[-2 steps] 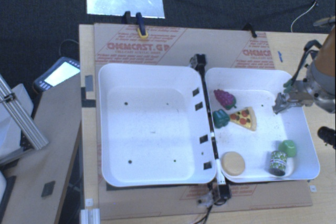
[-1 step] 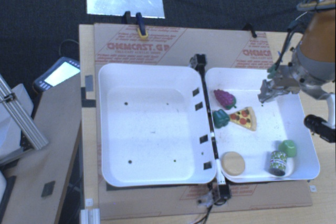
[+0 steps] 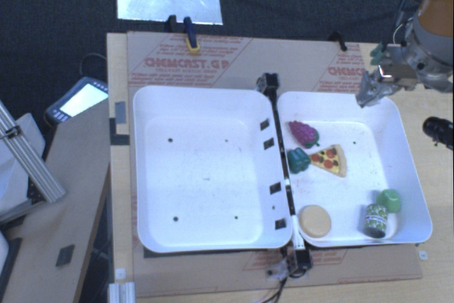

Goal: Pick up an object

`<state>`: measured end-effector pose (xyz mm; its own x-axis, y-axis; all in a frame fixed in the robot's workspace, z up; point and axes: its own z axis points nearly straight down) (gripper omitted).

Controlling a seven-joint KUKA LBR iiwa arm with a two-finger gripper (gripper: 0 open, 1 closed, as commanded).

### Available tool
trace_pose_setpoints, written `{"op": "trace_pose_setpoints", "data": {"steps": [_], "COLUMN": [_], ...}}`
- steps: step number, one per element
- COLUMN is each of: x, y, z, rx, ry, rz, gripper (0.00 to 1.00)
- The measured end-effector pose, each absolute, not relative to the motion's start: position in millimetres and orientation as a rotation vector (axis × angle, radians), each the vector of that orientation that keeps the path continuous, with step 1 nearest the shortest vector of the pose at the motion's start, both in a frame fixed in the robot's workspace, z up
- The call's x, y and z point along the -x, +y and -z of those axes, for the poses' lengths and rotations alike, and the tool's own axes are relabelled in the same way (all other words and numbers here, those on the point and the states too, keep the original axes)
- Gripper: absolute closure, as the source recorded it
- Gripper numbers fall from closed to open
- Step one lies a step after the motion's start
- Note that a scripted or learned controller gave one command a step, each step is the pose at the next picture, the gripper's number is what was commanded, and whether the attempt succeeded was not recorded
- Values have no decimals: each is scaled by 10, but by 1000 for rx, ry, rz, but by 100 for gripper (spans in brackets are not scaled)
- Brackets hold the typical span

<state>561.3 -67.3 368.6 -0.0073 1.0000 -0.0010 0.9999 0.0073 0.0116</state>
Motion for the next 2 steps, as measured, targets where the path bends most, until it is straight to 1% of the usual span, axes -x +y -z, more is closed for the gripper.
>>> {"op": "trace_pose_setpoints", "data": {"steps": [1, 2], "x": [-5787, -5538], "y": [36, 865], "z": [-4023, -4427], "rx": [-2206, -2207], "ry": [2231, 2233], "rz": [-9, -9], "gripper": [100, 100]}}
